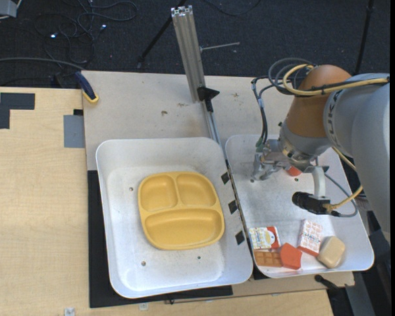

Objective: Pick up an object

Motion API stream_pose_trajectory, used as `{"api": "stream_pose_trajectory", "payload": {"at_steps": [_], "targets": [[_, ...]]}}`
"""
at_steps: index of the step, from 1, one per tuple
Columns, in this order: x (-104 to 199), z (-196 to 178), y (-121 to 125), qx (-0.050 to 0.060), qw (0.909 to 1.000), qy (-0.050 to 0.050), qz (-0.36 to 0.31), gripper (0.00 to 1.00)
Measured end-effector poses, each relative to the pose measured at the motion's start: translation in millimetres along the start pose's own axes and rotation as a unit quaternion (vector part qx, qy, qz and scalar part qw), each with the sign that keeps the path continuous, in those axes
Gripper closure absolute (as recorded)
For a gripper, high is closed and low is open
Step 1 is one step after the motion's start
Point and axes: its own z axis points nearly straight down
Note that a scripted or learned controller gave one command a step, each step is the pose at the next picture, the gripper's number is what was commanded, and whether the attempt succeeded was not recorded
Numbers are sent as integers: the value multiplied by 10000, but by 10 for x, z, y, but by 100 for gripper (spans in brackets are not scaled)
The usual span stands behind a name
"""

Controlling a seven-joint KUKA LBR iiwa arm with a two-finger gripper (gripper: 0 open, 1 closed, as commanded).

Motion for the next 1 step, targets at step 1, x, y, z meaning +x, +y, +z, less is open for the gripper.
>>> {"api": "stream_pose_trajectory", "payload": {"at_steps": [1], "targets": [[-101, -537, -22, -12, 9999, -95, 36, 100]]}}
